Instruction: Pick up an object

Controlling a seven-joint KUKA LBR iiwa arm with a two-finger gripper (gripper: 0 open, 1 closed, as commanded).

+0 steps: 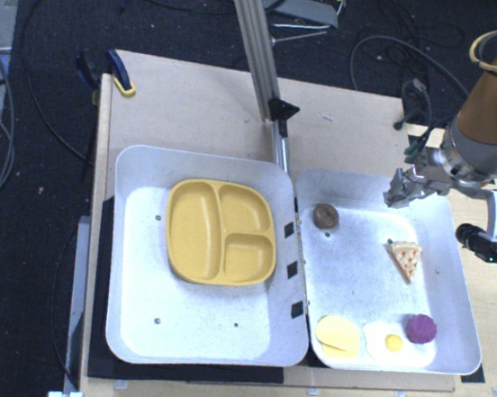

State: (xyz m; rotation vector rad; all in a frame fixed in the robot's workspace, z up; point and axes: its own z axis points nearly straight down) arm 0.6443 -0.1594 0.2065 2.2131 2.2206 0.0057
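The right bin (360,280) holds a small brown round piece (325,216) near its far left, a pizza slice (404,258) at the right, and along the near edge a yellow piece (339,333), a fried egg (390,342) and a purple ball (421,328). My gripper (400,191) hangs over the bin's far right corner, above and behind the pizza slice. Nothing is seen between its fingers.
The left bin (124,313) holds a yellow divided plate (221,233). A slanted metal pole (260,45) runs down to the gap between the bins. Cables lie on the dark floor around the bench.
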